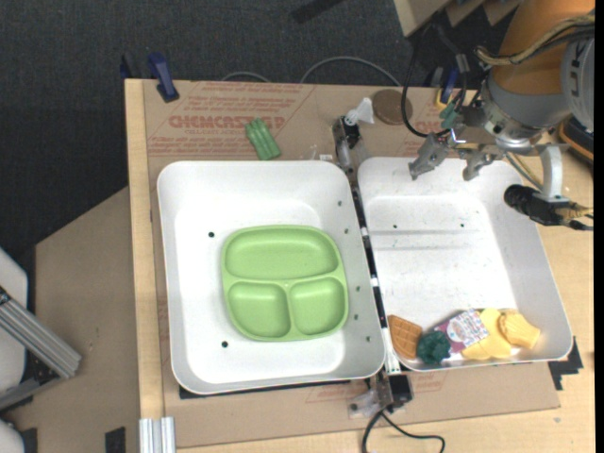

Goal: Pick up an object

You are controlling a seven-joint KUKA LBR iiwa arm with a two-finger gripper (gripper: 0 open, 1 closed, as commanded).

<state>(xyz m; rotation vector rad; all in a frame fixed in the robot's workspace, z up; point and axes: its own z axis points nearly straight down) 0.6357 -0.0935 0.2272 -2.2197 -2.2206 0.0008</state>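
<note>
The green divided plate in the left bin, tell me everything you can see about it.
The green divided plate is a pale green tray with rounded corners that looks like smooth plastic. It has three compartments: one wide one along the far side and two smaller ones side by side nearer the camera. It lies flat and right way up on the floor of the left bin, roughly central. Nothing lies in its compartments, and nothing but the bin floor touches it.
</note>
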